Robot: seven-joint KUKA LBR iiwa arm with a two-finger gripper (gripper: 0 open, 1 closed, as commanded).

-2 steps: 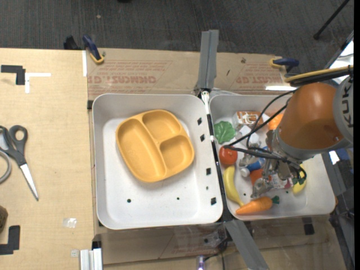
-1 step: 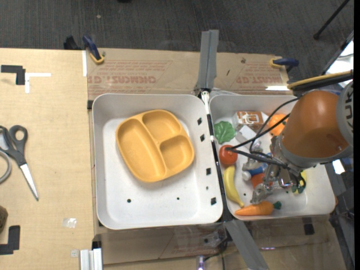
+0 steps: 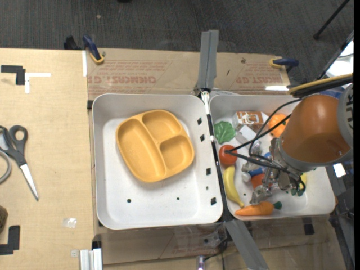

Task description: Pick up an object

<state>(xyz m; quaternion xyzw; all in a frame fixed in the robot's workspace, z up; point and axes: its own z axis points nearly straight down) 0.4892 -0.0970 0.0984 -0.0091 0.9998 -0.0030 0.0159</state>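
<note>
Tool (image 3: pixel 269 191) hangs over orange carrot (image 3: pixel 254 209) beside yellow banana (image 3: pixel 230 185).

cam: one, fixed above bench | facing: down, slanted | range: medium, both bins (image 3: pixel 152 218) visible | arm (image 3: pixel 315 131): enters from right

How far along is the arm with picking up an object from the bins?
Done: the arm has reached the right bin, and its gripper is low among the toy food by the banana and carrot. In hand: nothing visibly held. Left: grasping and lifting.
</note>
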